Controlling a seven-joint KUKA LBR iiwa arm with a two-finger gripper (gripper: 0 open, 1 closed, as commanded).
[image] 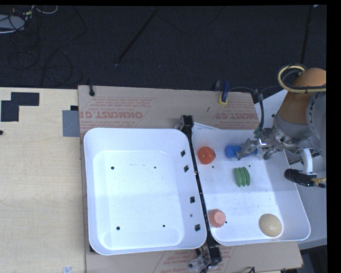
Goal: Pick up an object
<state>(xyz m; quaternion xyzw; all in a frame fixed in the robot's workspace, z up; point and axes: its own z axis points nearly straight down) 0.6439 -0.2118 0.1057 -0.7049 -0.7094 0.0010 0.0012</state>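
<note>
You are looking at a robotics lab or test cell, not a home or shop. Two shallow white bins (138, 192) sit side by side on a sheet of printed cardboard (133, 109) laid over a pale plywood bench (37, 181), clamped together along their shared edge. Beyond the bench's far edge the floor is dark carpet with loose black cables (32, 16) trailing across it. Grey and black tape patches (21, 104) mark the bench's left side.

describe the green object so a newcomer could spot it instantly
Look in the right-hand white bin, about the middle of its floor. The green object lies there, below the blue ball near the gripper. It alone is green and ridged; its neighbours are smooth and rounded.
</note>
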